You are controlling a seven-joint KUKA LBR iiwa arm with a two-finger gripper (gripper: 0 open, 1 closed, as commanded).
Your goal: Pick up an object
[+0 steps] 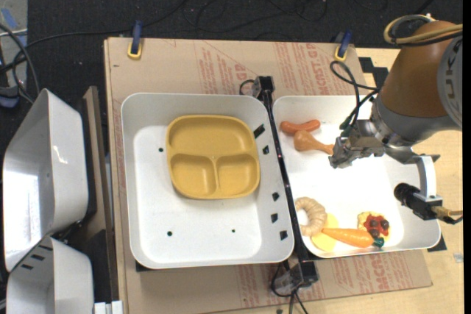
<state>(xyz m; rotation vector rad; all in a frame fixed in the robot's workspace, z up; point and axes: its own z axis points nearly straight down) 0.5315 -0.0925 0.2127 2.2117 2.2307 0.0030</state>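
Observation:
In the right bin (412, 195), my gripper (343, 155) hovers over the upper middle, just right of an orange drumstick-shaped toy (310, 144). A reddish sausage (299, 126) lies above that toy near the bin's top left. At the bin's lower left sit a pale shrimp-like piece (312, 213), a yellow slice (326, 239), an orange carrot (348, 236) and a small red and yellow toy (374, 223). Nothing shows between the gripper's fingers.
The left bin (140, 232) holds a yellow divided plate (213, 156). A black divider with clips (278, 158) runs between the bins. White containers (40, 158) stand off the bench at the left. Cables lie beyond the bench's far edge.

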